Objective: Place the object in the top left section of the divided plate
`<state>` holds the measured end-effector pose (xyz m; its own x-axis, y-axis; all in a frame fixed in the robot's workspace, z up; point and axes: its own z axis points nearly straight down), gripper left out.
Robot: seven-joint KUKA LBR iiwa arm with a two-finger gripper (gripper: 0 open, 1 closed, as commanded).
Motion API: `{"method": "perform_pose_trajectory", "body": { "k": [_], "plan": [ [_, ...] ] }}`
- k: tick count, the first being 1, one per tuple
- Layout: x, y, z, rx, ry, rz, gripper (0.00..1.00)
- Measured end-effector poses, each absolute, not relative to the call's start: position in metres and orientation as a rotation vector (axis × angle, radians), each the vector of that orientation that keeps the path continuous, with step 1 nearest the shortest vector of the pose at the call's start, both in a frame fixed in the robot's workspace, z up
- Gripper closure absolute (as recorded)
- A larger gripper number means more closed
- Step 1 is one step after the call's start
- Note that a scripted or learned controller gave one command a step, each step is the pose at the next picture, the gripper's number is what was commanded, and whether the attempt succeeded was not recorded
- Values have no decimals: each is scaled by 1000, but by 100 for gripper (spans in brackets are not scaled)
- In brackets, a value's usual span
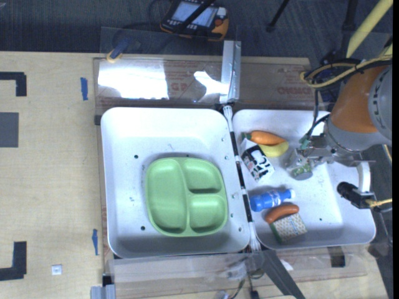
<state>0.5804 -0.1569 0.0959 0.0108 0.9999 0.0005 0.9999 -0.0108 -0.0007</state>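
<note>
Landmark: green divided plate (186, 195), three sections, lying flat in the left white bin (118, 167), a little toward that bin's near side. Its long section runs down its left side; two smaller sections, one above the other, take its right side. All three sections show bare green. Right white bin (349, 220), directly right of the plate across the shared rims, holds the loose stock. Carrot-like orange item (267, 137): up and to the right of the plate, at the far end of the right bin. Yellow banana-shaped item (275, 149): just below the orange one and touching it. Black-and-white printed carton (257, 164): right of the plate's upper edge, close against the bin's left wall, tilted. Blue bottle (269, 199): level with the plate's lower right section, lying on its side with its pale cap pointing right. Orange-red sausage-shaped item (281, 212): just below the bottle. Speckled pad or sponge (288, 227): just below that, touching it, right of the plate's lower edge. Gripper (302, 167): well right of the plate, over the middle of the right bin, right of the carton, on the grey arm (365, 114) with its orange band, which comes in from the right. The tip is a small blurred cluster of grey and greenish parts; whether it grips anything, and how wide it stands, cannot be told. Handheld pendant (193, 16) with lit screen: far above the plate, beyond the bench edge.
</note>
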Motion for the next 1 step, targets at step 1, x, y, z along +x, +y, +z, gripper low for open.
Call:
{"method": "perform_pose_trajectory", "body": {
  "k": [1],
  "plan": [
    [646,-111,90,-2251,-2204,-8,100]
  ]
}}
